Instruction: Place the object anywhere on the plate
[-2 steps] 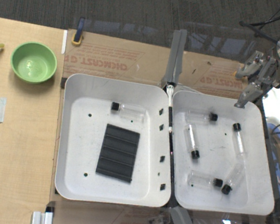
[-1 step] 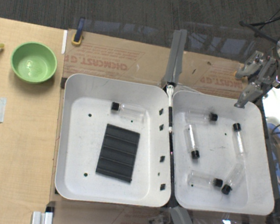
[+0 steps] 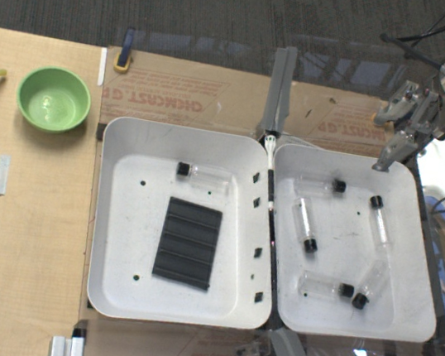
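Camera view, black plate in left bin, long axis near-vertical

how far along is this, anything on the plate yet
Done: nothing rests on the black plate; one vial lies beside it in the left bin. In hand: the end effector hangs over the right bin's far rim, no vial between its fingers. Left: pick a vial and set it on the plate.

Faint red printing runs across the brown cardboard sheet lying under the two white bins, just behind the left bin. It appears upside down and reads roughly "CHEMCEST"; smaller lines beneath it are too blurred to read.
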Motion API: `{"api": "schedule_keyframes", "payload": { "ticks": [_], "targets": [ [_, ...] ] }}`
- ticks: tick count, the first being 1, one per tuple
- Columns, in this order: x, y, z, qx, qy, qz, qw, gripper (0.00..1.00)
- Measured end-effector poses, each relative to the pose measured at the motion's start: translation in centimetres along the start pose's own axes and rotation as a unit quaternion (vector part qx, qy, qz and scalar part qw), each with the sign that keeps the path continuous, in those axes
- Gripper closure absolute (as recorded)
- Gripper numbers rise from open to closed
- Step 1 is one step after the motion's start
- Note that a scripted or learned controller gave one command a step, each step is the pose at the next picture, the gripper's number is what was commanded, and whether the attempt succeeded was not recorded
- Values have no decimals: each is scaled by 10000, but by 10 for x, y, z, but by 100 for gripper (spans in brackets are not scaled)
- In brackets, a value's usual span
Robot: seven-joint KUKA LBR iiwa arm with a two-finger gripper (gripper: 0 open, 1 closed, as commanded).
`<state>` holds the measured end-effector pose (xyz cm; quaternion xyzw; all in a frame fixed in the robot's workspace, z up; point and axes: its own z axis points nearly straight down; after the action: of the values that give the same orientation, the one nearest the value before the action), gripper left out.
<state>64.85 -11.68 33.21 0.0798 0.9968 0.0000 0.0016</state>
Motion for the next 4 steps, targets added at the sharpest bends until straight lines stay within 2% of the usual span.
{"api": "schedule_keyframes", "payload": {
  "ticks": [1, 2, 4],
  "targets": [
    [0, 0, 0, 0, 0, 0, 10000, 0],
    [-9, -71, -16, -3, -20, -3473, 9378, 0],
    [-9, -71, -16, -4, -19, -3475, 9377, 0]
  ]
}}
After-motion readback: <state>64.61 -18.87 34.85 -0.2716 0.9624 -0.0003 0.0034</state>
